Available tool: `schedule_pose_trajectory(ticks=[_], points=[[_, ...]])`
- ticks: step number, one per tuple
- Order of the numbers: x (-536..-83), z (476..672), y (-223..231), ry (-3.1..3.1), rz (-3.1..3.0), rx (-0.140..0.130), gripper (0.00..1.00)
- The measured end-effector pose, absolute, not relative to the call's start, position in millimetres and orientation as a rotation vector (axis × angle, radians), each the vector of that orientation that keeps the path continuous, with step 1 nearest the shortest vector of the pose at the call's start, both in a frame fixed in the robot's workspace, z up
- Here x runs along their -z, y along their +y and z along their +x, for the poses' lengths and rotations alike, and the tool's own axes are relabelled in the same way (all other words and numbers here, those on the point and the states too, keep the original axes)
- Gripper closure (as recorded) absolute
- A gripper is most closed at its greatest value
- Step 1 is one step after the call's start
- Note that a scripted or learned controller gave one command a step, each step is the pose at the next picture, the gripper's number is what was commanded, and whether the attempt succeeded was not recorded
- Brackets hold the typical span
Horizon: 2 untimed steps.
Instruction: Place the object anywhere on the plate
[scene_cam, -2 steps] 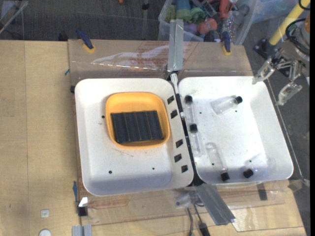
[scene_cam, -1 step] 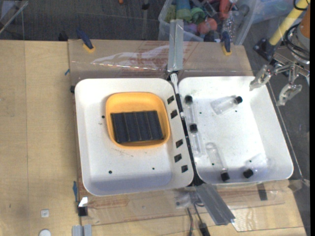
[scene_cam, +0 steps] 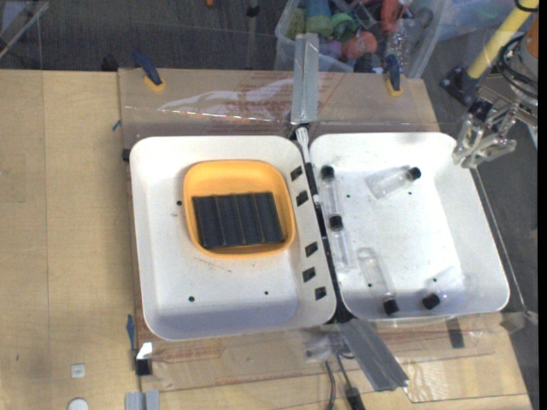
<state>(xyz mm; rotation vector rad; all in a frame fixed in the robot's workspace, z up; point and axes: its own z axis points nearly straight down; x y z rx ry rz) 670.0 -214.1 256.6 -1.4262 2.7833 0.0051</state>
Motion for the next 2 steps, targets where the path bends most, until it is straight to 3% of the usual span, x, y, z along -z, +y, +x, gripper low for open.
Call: schedule_pose_trajectory(ticks=[1, 2], points=[[-349, 668.5, -222, 2.599, -1.748, 0.002, 1.00], [-384, 668.5, -221, 2.267, -2.163, 0.002, 1.00]])
